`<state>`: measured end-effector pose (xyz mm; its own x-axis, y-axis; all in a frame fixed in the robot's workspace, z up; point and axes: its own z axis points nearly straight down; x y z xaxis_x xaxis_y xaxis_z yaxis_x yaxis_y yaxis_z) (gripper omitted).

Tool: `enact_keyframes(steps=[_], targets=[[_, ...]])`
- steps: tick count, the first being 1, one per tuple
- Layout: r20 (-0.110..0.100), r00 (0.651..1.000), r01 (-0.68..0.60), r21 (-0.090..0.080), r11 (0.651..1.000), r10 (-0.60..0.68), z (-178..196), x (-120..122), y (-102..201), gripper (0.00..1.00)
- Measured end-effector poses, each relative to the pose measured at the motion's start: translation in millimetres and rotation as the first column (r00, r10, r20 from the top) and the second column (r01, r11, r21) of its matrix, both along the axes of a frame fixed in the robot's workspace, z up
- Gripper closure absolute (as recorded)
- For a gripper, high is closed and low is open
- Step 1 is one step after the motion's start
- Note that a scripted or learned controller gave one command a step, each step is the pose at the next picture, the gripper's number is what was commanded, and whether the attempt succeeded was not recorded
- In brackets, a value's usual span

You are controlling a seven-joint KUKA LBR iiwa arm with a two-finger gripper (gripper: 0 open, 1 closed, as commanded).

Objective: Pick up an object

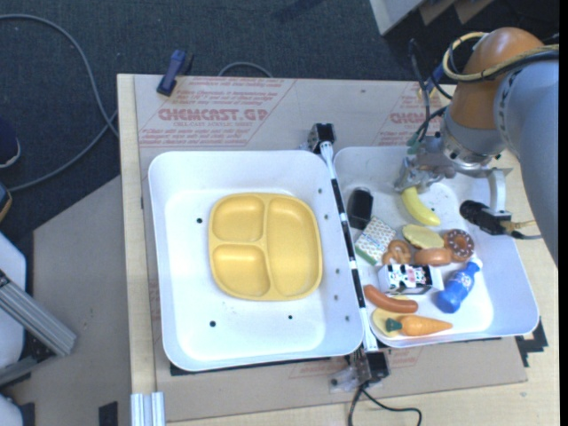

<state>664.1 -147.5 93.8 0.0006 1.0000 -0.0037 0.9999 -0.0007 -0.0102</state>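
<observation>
The right bin [519, 304] holds a heap of toy food. A yellow banana [417, 208] lies near its back. Just above the banana's upper end hangs my gripper [415, 177], reaching down from the grey arm with the orange band [484, 87]. Whether it touches the banana is unclear. In front of the banana lie a sausage roll [435, 256], a chocolate donut [460, 242], a cow-patterned carton [408, 278], a blue bottle [455, 289], a red sausage [390, 301] and a carrot [422, 326].
A black block [359, 207] and a checkered piece [374, 238] lie by the right bin's left wall. In the left bin [177, 264] rests a yellow divided plate [264, 245]. A black clip [321, 135] sits where the bins meet at the back.
</observation>
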Motion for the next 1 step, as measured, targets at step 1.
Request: enact_keyframes(steps=[1], targets=[[0.013,1.0,-0.003,0.005,1.0,0.003,92.0,-15.6,95.6,1.0]])
